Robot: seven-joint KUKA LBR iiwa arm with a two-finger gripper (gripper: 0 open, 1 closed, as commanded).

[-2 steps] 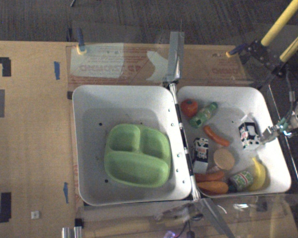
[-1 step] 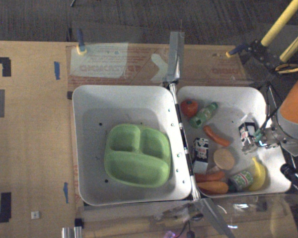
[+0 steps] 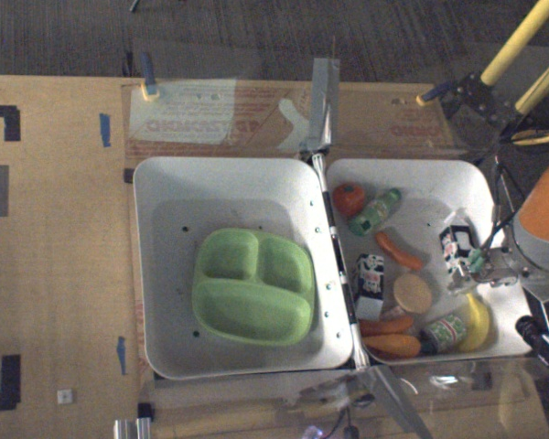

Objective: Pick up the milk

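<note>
Tool (image 3: 461,273) low over right side of right white bin (image 3: 480,179), just beside black-and-white box (image 3: 455,243); grip state unclear, cannot tell if anything held. Small black-and-white cow-print milk carton (image 3: 371,273) lies at bin's left wall, apart from tool, near round tan disc (image 3: 412,293). Green divided plastic tray (image 3: 254,284) in left white bin (image 3: 156,245).

Milk (image 3: 371,275) crowded by carrot (image 3: 399,251), cookie (image 3: 412,294)
</note>
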